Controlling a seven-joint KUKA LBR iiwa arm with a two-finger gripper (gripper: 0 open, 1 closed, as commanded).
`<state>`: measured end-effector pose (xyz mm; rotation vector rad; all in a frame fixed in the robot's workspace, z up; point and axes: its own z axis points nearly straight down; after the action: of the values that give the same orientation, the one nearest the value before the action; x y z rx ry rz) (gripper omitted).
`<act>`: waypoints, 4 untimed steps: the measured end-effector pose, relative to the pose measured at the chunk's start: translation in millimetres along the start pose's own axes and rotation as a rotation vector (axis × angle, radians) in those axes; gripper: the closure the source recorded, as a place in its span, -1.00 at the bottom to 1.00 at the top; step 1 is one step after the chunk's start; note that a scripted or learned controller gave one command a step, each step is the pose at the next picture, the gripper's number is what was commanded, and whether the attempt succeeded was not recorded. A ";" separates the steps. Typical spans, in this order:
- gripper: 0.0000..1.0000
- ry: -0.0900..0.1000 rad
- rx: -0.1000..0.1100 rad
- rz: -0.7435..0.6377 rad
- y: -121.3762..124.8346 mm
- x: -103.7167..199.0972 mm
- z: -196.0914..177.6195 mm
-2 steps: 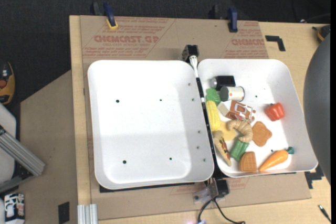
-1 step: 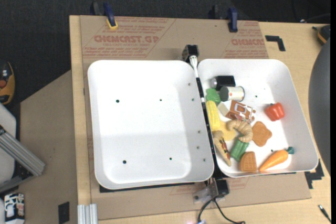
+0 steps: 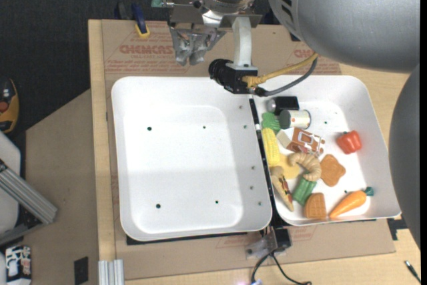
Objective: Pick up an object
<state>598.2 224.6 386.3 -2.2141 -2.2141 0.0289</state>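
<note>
The arm hangs over the far edge of the worktop (image 3: 100, 163), its orange band at the top of the view and its fingers (image 3: 191, 47) pointing down above the printed cardboard just behind the left bin (image 3: 127, 143). The fingers look drawn close together with nothing between them (the tips blur into one grey cluster, so a slim gap is possible). They touch no toy.

All the objects lie well away from the fingers, off to the side and nearer the camera, in the right bin (image 3: 373, 110). Nearest the fingers is a black block (image 3: 285, 103), with a white cylinder (image 3: 298, 119) just beyond it. Along the bin's inner wall, next to the seam with the left bin, sit a green piece (image 3: 269, 121) and a yellow corn cob (image 3: 271, 147), end to end. Further still is a small red-and-white carton (image 3: 307, 141), and a red pepper (image 3: 349, 141) lies apart near the outer wall. The farthest cluster from the fingers holds a tan, knobbly toy (image 3: 307, 162), a brown biscuit-like piece (image 3: 331, 169), a green cylinder (image 3: 303, 189), an orange-brown block (image 3: 316, 205) and an orange carrot (image 3: 347, 203), several of them touching.

A black fitting (image 3: 227, 74) with a yellow cable (image 3: 287, 73) sits at the far end of the seam, close beside the fingers. A blue-and-yellow clamp (image 3: 140, 22) grips the cardboard's far edge on their other side.
</note>
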 end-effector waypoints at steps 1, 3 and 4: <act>1.00 0.009 -0.036 -0.001 50.9 -1.1 -120.5; 1.00 -0.001 -0.001 0.001 -14.1 -0.4 55.3; 1.00 0.008 -0.033 0.001 71.0 -1.0 -25.4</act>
<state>669.7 223.7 410.2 -2.2284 -2.2254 -0.0168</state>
